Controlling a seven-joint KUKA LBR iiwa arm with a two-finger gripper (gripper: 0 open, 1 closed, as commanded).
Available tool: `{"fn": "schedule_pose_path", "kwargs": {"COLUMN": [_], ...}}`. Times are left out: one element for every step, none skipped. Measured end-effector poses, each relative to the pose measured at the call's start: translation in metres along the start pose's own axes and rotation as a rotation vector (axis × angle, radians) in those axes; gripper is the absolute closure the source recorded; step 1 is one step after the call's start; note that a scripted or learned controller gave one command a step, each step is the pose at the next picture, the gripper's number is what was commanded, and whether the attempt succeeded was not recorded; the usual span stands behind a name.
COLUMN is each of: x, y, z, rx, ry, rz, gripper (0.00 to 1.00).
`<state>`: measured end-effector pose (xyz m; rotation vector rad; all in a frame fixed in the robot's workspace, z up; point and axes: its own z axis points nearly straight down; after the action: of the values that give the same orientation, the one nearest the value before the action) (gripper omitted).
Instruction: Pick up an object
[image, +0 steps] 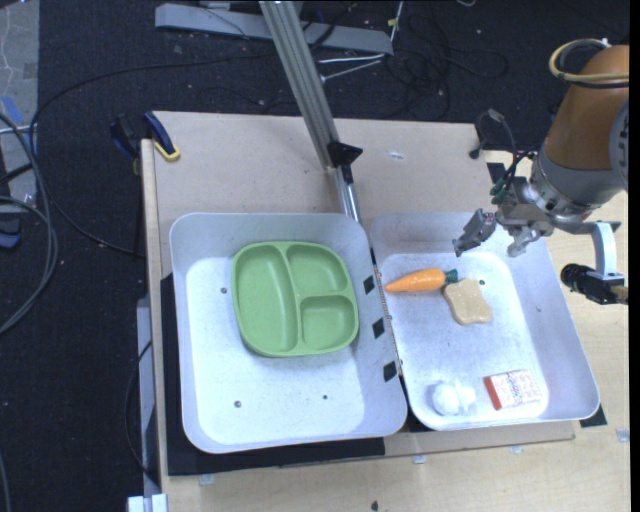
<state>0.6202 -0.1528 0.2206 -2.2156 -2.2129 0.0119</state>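
In the right bin (560, 340) lie an orange carrot (415, 282) near its left wall, a tan slice of bread (468, 303) just right of the carrot, a small white object (452, 398) at the front, and a red and white box (515, 389) at the front right. My gripper (497, 236) hangs over the bin's far edge, above and to the right of the carrot. Its two fingers are spread apart with nothing between them.
The left bin (200, 370) holds a green divided plate (296, 298). A slanted metal pole (310, 85) runs from the top of the view down to the gap between the bins. Cables lie on the dark floor around the bench.
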Motion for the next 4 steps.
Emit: {"fn": "schedule_pose_path", "kwargs": {"x": [0.000,-0.002,-0.009,-0.011], "y": [0.003,0.005,0.003,0.007], "z": [-0.008,0.056,0.102,0.123], "rx": [-0.013,-0.007,-0.009,-0.024], "ry": [-0.002,-0.002,-0.003,-0.009], "rz": [-0.002,-0.001,0.000,-0.001], "gripper": [0.00,0.00,0.00,0.00]}}
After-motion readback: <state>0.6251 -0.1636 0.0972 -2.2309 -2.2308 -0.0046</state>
